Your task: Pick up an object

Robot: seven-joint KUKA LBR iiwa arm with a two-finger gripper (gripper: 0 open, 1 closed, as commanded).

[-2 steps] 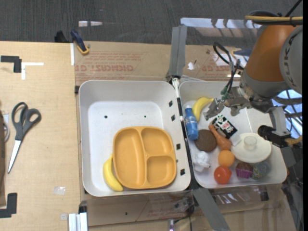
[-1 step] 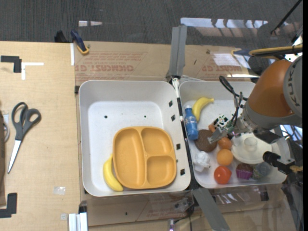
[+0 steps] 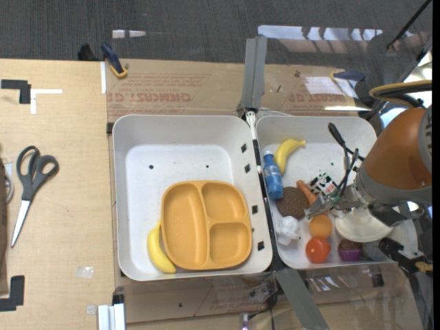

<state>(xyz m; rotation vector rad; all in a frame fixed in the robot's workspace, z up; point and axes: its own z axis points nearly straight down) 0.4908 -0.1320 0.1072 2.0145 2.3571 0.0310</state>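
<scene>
The wooden bench point(image 3: 55, 253) carries two white bins; the right bin point(image 3: 313, 124) holds a banana point(image 3: 287, 150), a blue bottle point(image 3: 272, 177), a carrot point(image 3: 306, 192) and an orange ball point(image 3: 320, 226). The gripper point(image 3: 328, 205) sits low among them beside the carrot, and its grasp state cannot be determined. For a clean pick, it should centre over one isolated item, preferably the carrot, and avoid neighbours.

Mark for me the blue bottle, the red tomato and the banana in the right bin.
blue bottle point(image 3: 272, 178): camera view, middle of its body, by the bin's left wall.
red tomato point(image 3: 317, 250): camera view, centre of its top, near the front wall.
banana in the right bin point(image 3: 287, 150): camera view, middle of its curve.
</scene>
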